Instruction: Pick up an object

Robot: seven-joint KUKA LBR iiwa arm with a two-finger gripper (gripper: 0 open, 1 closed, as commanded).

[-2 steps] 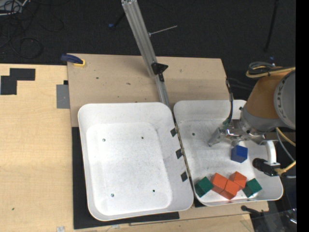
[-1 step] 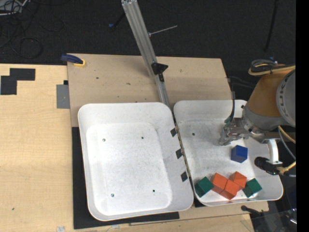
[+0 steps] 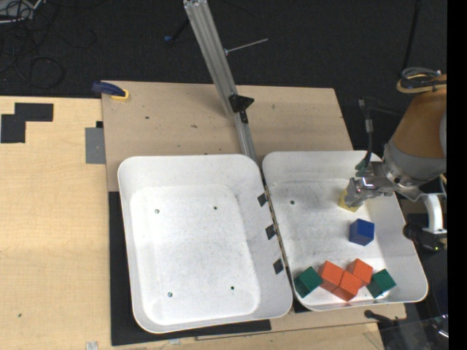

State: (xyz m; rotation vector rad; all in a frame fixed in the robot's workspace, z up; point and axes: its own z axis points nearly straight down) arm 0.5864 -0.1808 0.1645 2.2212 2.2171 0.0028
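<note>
Here the gripper [image 3: 355, 193] is low over one yellow block [image 3: 349, 203]; whether it is gripping, I cannot tell. Nearer the camera from it lie one blue cube [image 3: 361, 232], two orange cubes [image 3: 344, 277] and two green cubes [image 3: 308, 281].

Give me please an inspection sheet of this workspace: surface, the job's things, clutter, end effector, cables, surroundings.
Surface: wooden bench bearing a left white bin and a right white bin, side by side.
Job's things: in the right bin, a blue cube, two orange blocks, two green blocks, and a yellow block partly hidden under the end effector.
Clutter: nothing seen in the left bin.
End effector: low over the yellow block; a grip cannot be judged.
Cables: dark cables on the floor, top left.
Surroundings: slanted aluminium rail, blue-yellow clamp on the bench edge.
</note>
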